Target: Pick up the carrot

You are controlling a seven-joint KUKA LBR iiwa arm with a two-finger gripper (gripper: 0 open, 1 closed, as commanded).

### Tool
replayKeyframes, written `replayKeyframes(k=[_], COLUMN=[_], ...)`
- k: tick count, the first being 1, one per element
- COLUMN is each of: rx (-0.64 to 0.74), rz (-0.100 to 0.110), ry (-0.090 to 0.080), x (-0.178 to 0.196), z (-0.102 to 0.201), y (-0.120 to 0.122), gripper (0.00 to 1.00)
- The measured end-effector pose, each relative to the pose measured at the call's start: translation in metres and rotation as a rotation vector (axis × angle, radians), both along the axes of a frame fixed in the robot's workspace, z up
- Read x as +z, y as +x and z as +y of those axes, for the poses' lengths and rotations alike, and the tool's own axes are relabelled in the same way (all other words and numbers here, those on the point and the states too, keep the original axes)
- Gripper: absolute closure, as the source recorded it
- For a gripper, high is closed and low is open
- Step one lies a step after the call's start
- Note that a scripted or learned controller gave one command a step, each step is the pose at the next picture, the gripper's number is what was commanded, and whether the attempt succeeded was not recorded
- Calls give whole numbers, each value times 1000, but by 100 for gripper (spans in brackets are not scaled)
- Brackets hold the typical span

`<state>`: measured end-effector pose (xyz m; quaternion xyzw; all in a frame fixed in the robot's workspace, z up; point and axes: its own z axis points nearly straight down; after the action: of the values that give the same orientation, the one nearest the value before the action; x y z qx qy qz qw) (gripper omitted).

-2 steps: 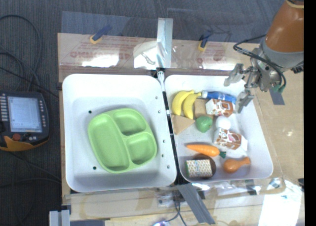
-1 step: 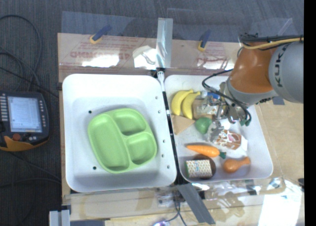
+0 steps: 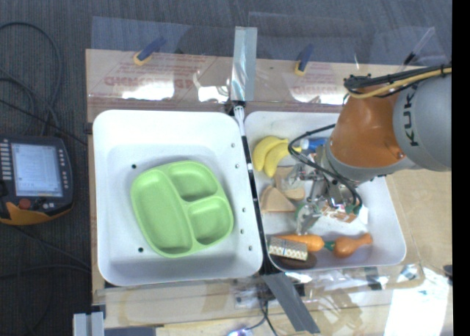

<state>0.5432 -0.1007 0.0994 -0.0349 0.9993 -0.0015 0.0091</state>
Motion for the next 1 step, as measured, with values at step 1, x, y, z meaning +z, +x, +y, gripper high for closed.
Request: replayKeyframes(k=[1], rx=[85], rz=[-8], ry=[-3], x=[5], z=[5], y=[-43], gripper=[0])
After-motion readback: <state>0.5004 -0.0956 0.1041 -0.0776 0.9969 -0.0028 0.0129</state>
